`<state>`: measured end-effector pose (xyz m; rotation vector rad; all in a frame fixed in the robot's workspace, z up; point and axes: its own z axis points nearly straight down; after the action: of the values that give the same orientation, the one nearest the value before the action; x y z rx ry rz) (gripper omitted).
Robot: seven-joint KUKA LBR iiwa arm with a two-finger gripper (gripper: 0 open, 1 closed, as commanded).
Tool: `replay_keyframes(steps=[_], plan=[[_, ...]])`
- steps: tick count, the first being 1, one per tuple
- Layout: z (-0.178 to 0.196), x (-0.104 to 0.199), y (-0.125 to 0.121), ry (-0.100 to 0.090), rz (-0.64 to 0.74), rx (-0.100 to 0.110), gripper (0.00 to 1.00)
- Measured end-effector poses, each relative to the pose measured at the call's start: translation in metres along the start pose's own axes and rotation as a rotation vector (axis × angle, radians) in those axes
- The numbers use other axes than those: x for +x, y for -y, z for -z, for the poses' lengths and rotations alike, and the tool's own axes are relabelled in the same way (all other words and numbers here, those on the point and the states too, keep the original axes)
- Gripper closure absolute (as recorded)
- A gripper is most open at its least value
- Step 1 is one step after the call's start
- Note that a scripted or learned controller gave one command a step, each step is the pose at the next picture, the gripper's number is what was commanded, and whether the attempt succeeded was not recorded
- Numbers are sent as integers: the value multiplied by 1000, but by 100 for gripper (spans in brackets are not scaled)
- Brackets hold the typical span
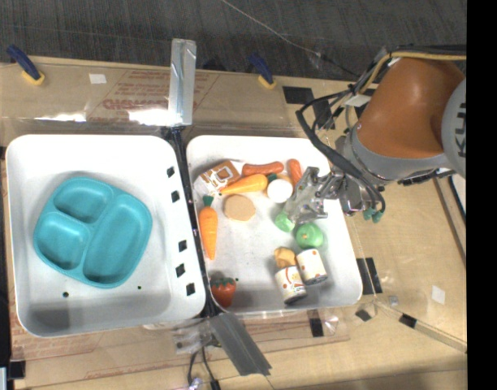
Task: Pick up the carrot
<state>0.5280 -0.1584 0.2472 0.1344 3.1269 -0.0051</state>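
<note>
tomato (222,290) sits nearest, at the front left corner of the right bin (339,295), with two small cans (301,273) lying further right along the front. just behind the tomato, along the bin's left wall, lies the carrot (208,228): orange, green top pointing to the back, tip pointing forward. it looks like a toy of hard plastic, so likely light, stiff and a bit slick, tapering so that the fingers could slide off the thin end. the best hold is probably across the thick part just below the green top, with the fingers closing from left and right; the wall close on its left leaves little room for a finger there.

further back, a tan round slice (239,208) lies just beside the carrot's top, and a green apple (310,235) lies well to the right. the gripper (304,207) hangs over the bin's right half, well apart from the carrot, with nothing seen between its fingers; i cannot tell whether they are spread or closed. behind it lie a white egg (279,190), a second orange vegetable (245,184) that could be mistaken for the target, and a sausage (262,169). the left bin (21,218) holds a teal divided tray (92,231).
</note>
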Motion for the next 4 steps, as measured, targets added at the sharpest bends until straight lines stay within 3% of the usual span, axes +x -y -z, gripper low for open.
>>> replay_keyframes(steps=[1, 2, 3, 4], plan=[[78, -36, 17, -6, -195, 0, 100], [49, 1, 40, -12, -173, -1, 100], [47, 47, 38, -11, -70, -2, 100], [32, 41, 56, -13, -68, -2, 100]])
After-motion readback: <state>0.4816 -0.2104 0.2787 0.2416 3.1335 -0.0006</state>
